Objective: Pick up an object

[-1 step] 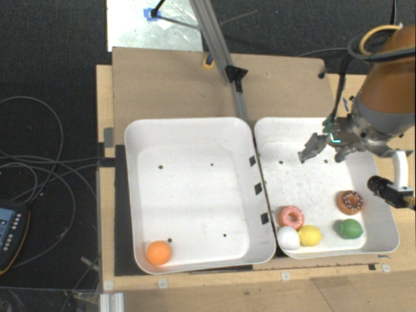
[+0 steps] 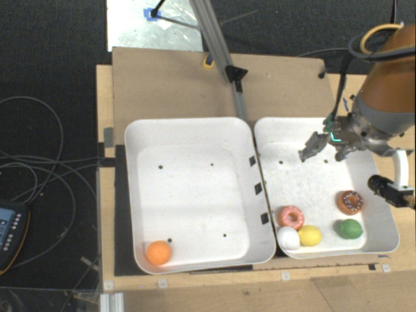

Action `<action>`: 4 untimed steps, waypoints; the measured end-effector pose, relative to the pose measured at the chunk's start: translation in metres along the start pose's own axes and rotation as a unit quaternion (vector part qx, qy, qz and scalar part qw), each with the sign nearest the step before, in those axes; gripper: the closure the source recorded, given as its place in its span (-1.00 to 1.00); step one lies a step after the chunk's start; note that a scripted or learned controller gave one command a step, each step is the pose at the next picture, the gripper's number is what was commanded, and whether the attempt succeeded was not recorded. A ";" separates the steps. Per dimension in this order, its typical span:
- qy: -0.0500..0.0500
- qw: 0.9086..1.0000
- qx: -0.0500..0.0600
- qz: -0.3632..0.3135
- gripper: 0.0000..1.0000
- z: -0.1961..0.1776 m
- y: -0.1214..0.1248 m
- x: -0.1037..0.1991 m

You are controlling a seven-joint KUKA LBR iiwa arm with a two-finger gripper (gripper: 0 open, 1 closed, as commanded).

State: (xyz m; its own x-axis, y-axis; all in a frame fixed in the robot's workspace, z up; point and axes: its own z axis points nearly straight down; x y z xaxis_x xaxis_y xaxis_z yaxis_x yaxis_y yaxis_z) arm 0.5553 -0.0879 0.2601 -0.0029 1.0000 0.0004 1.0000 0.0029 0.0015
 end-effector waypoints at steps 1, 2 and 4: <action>0.000 1.000 0.002 0.001 -1.00 0.042 0.003 0.001; 0.000 1.000 0.003 0.001 -1.00 0.102 -0.004 0.007; 0.000 1.000 0.000 0.002 1.00 0.147 0.002 0.001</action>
State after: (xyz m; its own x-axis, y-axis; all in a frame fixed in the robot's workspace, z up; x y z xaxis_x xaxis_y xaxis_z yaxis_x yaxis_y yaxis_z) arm 0.5571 -0.0872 0.1127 0.0013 1.0000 0.0003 1.0000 -0.0013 0.0015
